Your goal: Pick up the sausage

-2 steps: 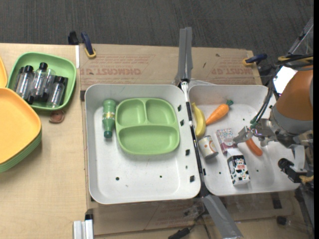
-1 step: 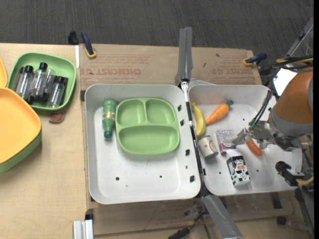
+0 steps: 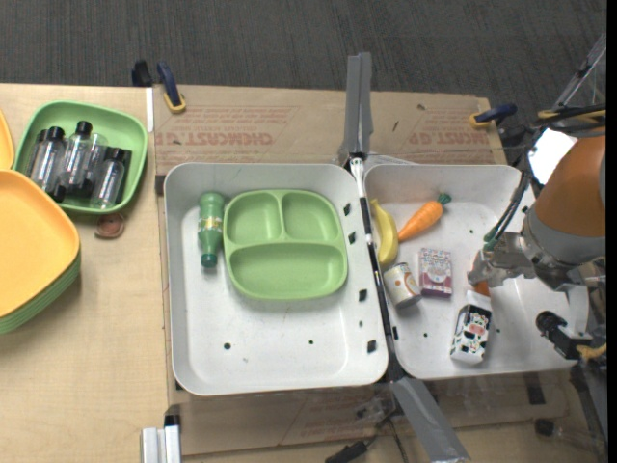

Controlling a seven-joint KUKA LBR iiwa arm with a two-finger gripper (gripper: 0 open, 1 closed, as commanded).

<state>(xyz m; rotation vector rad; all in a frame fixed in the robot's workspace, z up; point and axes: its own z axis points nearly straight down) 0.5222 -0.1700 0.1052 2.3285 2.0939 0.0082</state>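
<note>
From my feed the gripper [image 3: 485, 268] mostly covers a small orange-brown thing [image 3: 479, 285] beneath it, so I can't identify it; stacked yellow plates [image 3: 34, 249] run off the left edge

The arm [image 3: 578, 210] is seen reaching in from the right, its orange band turned toward the camera, the grey wrist angled down and to the left. The gripper [image 3: 485, 270] is held low at the wrist's end, and something orange-brown is glimpsed at its tip
</note>
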